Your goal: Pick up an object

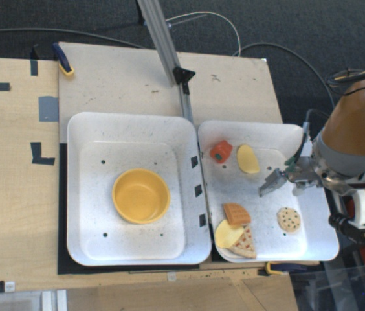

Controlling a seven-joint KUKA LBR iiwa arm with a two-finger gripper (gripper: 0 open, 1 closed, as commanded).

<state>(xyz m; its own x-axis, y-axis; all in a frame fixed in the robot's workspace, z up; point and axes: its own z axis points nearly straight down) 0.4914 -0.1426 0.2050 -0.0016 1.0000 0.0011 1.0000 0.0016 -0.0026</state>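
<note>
A yellow bowl (141, 195) is seen in the left bin (82, 135). In the right bin (318, 241), right of centre, the gripper (274, 183) is found; its jaw state cannot be told. Nearby a chocolate-chip cookie (288, 219), a yellow lemon-like piece (248, 159) and an orange-red toy (221, 151) are placed.

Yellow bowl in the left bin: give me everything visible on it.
The yellow bowl is round, plain and matte, plastic by the look, with a slightly orange tint. It stands upright, mouth up, with nothing visible inside. It rests on the floor of the left bin, a little below and right of centre, apart from all four walls. Nothing else touches it; the gripper is over the right bin.
</note>
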